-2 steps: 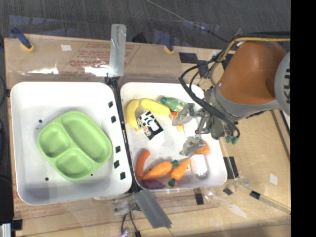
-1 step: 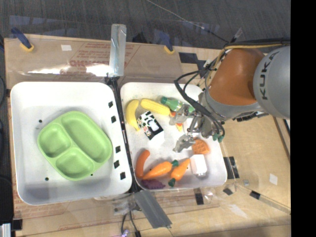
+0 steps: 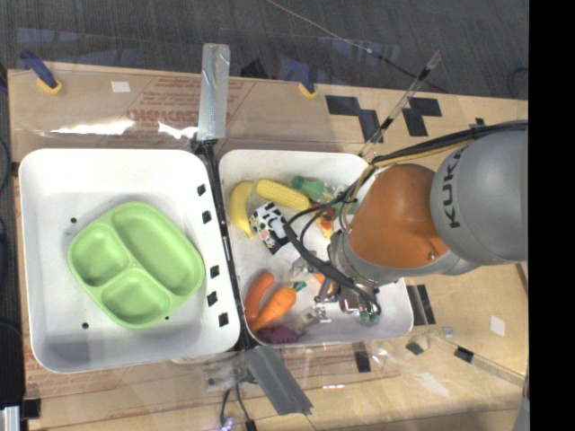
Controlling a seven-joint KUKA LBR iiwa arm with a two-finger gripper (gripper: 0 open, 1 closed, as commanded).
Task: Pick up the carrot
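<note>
Two shallow white bins side by side on the desk (image 3: 467, 330): left bin (image 3: 54, 178), right bin (image 3: 395, 317). In the left bin, a green divided plate (image 3: 135, 263), lying flat near the middle.

Crowded into the right bin, a handful of toy foods. Near the front left corner, the carrot (image 3: 280, 303), orange, lying at a slant with its green top toward the arm. Just beside it on the left, touching or nearly so, another orange piece (image 3: 259, 293). Below both, against the front wall, a dark purple item (image 3: 280, 335). Toward the back of the same bin, a curved yellow banana (image 3: 241, 206), a second yellow piece (image 3: 283, 193), a small green item (image 3: 314, 187) and a black-and-white patterned object (image 3: 267, 224).

Reaching in from the right, the grey arm (image 3: 481, 205) with its orange band (image 3: 400, 218), low over the right bin and covering much of its right half. At the arm's tip, metal parts of the jaws just to the right of the carrot, near its green top, low in the bin. Nothing seen gripped. Impossible to tell how far open the jaws stand: too small and cluttered with cables.
</note>
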